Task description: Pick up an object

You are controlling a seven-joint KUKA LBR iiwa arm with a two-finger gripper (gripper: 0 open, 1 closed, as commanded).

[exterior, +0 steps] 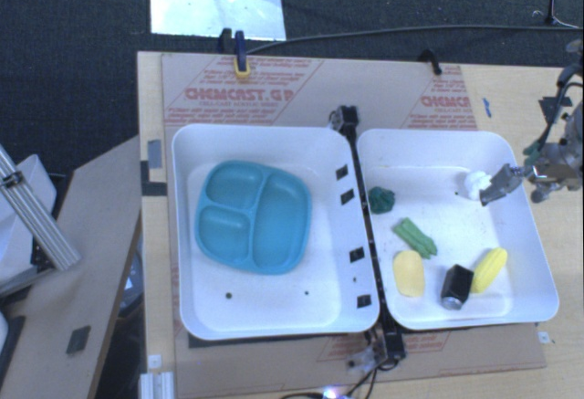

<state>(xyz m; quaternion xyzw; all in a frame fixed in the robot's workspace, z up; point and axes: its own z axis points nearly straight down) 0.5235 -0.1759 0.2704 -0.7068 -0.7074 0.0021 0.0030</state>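
We see two bins side by side: the left bin [196, 297] holds a divided plate [252, 216]. In the right bin [525, 292], a crumpled lump [380, 199] lies nearest the divider, a ridged piece [415, 237] just in front of it, and nearer the front rim an oval block [409, 274], a can [455, 287] and a corn-like piece [490, 268] run left to right.

White bins [274, 146]. Turquoise divided plate [253, 216]. Dark green lump [381, 199], lighter green ridged piece [415, 237], two yellow pieces [409, 274] [490, 268], a black can [456, 286]. Brown board [301, 87] with red lettering.
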